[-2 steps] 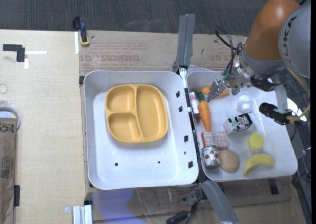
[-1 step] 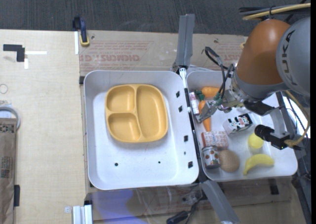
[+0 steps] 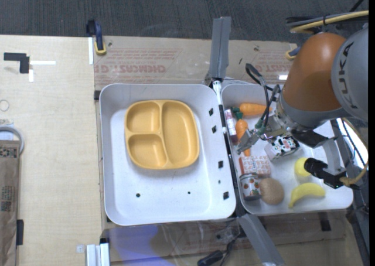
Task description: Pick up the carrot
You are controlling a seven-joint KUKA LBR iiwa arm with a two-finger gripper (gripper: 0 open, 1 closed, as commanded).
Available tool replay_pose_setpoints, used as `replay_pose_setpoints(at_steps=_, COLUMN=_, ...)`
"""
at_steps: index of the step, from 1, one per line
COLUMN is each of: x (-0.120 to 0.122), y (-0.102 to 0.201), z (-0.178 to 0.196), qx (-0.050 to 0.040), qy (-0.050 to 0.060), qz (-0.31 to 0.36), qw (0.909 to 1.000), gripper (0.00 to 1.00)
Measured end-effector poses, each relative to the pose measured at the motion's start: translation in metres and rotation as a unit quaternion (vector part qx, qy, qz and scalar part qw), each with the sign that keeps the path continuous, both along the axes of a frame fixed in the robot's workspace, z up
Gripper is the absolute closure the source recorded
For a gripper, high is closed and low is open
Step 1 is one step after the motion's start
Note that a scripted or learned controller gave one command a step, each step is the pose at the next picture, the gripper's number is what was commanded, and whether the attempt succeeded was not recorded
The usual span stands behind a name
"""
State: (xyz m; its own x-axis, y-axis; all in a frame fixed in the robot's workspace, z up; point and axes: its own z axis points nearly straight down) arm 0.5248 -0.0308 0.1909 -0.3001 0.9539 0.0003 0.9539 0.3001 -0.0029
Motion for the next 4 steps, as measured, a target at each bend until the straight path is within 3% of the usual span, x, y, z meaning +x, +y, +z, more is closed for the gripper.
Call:
replay_pose_setpoints(at_steps=1, x=0.001, y=-0.002, z=0.009, qx=-0.0002, qy=0.0, qz=-0.001, qw=1.0, gripper=1.0)
replay_pose_setpoints(at_steps=2, x=-0.008, y=0.033, z=0.042, qx=-0.0006, qy=-0.001, qz=-0.086, qw=0.9963, gripper=1.0)
replay_pose_setpoints(at_steps=3, x=-0.017, y=-0.004, z=0.131, qx=-0.0008, qy=-0.002, qz=0.061, qw=0.9982, gripper=1.0)
replay_pose_setpoints(at_steps=4, x=-0.045, y=0.037, z=0.179, qx=-0.0007, qy=-0.003, qz=0.171, qw=0.9852, gripper=1.0)
